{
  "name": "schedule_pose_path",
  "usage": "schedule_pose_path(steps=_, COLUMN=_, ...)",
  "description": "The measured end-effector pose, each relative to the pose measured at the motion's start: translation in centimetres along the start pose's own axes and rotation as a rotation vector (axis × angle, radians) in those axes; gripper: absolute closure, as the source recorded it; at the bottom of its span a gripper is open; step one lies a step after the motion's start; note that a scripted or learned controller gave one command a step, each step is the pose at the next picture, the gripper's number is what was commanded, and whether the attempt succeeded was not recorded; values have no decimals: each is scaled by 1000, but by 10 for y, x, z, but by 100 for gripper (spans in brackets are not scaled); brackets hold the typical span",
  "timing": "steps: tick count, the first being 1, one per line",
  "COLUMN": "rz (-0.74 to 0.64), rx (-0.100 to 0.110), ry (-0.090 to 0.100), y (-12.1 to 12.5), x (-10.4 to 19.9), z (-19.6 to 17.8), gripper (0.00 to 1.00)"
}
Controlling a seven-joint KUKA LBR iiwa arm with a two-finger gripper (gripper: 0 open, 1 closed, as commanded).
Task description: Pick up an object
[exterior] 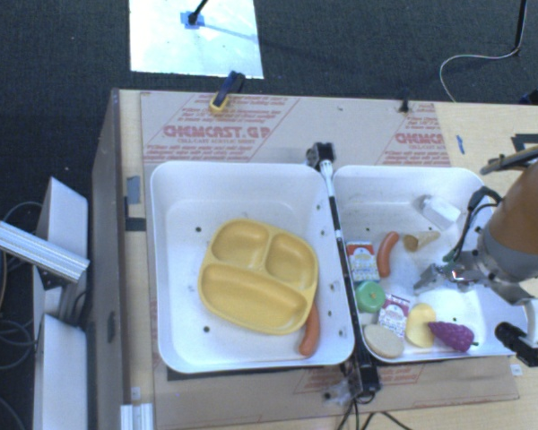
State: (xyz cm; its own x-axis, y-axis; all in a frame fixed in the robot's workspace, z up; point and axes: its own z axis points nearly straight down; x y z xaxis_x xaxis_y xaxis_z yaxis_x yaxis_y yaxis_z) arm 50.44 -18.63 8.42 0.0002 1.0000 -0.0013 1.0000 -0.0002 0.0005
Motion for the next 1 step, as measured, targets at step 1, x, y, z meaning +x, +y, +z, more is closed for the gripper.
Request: schedule_pose_path(steps=1, rz=-5, rx=-2, ry=3, y=47, x=102, z=-18, gripper=0)
